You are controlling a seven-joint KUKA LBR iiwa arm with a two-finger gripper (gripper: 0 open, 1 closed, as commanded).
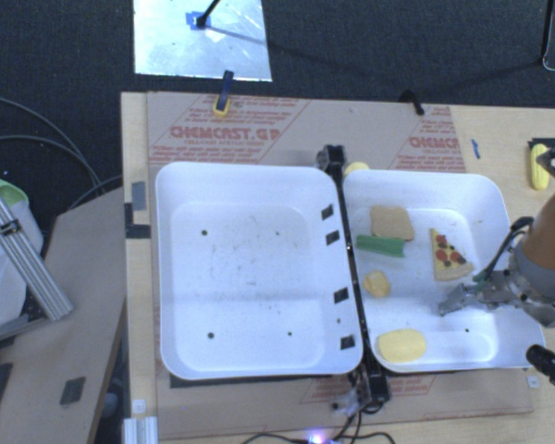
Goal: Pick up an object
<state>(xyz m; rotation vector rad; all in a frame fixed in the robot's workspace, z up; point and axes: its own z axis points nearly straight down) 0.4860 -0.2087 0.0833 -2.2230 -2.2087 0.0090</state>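
The right white bin (pixel 481 192) holds a tan toast slice (pixel 391 221), a green bean (pixel 379 245), a pizza slice (pixel 449 254), a small yellow chunk (pixel 377 285) and a yellow oval piece (pixel 401 345). My gripper (pixel 455 301) reaches in from the right over this bin. It sits just below the pizza slice and up and to the right of the yellow oval piece. It is open with nothing between its fingers. The grey arm with its orange band (pixel 548 248) comes in at the right edge.
The left white bin (pixel 180 192) lies beside the right one, with a black divider (pixel 347 266) between them. A yellow item (pixel 355 167) rests behind the bins on the cardboard. Another yellow object (pixel 538 167) lies at the far right.
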